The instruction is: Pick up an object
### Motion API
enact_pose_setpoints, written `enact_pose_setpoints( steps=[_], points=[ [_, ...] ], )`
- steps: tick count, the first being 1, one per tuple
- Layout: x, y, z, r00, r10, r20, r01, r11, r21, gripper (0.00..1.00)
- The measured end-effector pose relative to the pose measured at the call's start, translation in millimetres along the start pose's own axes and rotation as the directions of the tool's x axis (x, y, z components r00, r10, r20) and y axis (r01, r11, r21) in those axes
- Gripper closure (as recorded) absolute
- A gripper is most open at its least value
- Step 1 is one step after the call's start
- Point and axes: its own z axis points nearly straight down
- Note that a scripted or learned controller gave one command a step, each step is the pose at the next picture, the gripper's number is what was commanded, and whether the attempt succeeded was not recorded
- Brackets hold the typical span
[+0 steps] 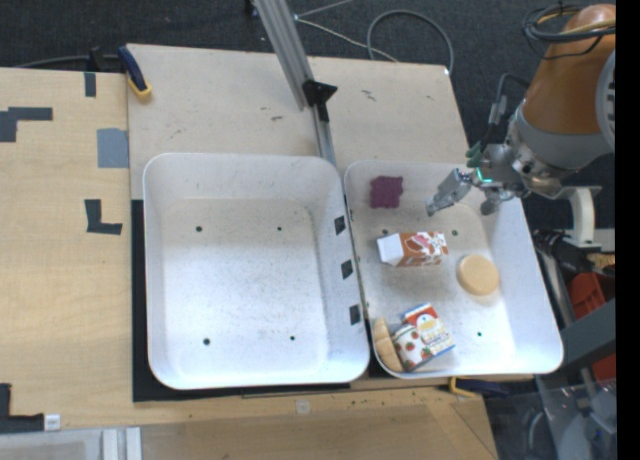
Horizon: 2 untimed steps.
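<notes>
The right bin (pixel 520 248) holds a purple block (pixel 386 191) at its back left, a red and white carton (pixel 412 248) on its side in the middle, a round tan biscuit (pixel 479 275) to its right, and a second red and white carton (pixel 424 335) near the front beside a brown piece (pixel 386 344). My gripper (pixel 466 192) hangs over the back right part of this bin, with its fingers spread and nothing between them. It stands right of the purple block and behind the biscuit.
The left bin (pixel 240 268) sits beside the right one, with a shared rim between them. A slanted metal pole (pixel 285 33) rises from behind the bins. Cables lie on the dark floor at the back. A blue and yellow clamp (pixel 135 72) sits on the bench's back left corner.
</notes>
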Motion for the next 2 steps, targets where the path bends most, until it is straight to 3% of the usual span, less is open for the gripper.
enact_pose_setpoints(
  steps=[2],
  points=[
    [-6.0,-12.0,106.4,1.0,0.001,-0.001,-0.001,1.0,0.006,0.0]
  ],
)
